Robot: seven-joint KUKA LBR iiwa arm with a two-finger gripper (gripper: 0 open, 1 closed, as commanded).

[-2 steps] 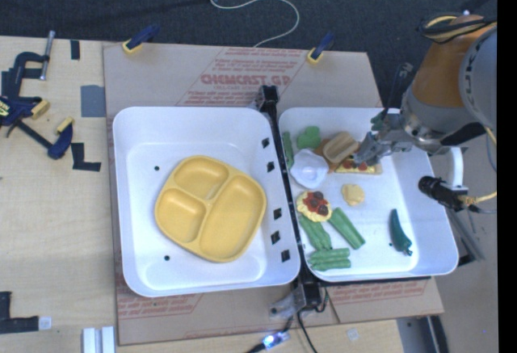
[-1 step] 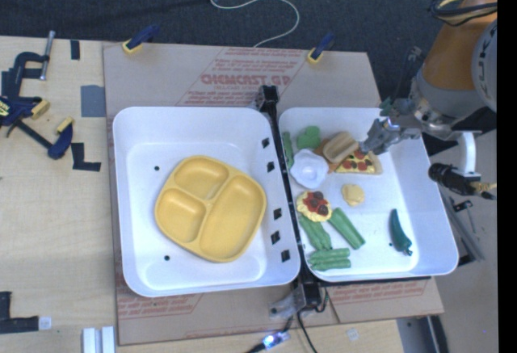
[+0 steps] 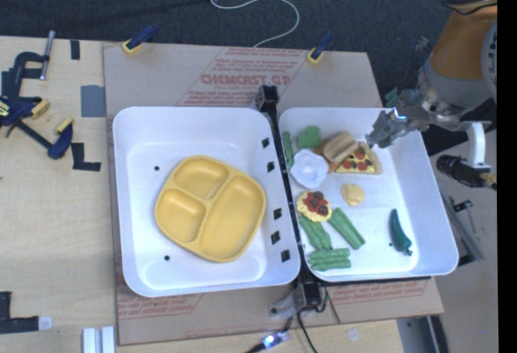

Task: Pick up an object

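— What sits at the left of the frame?
— A yellow divided plastic plate (image 3: pixel 211 207) in the left white bin (image 3: pixel 129 182).
— And right?
— Toy food in the right white bin (image 3: pixel 432 206): a pizza slice (image 3: pixel 359 161) at upper centre-right, with the hand (image 3: pixel 381 133) just above-right of it; I cannot tell its grip.

The right bin (image 3: pixel 432 206) is crowded along its left side, where green beans (image 3: pixel 327 242), a small topped round (image 3: pixel 313 205) and a white piece (image 3: pixel 308 169) lie packed. Bare floor opens between the yellow lump (image 3: pixel 352 195) and the dark green pepper (image 3: pixel 399 232).
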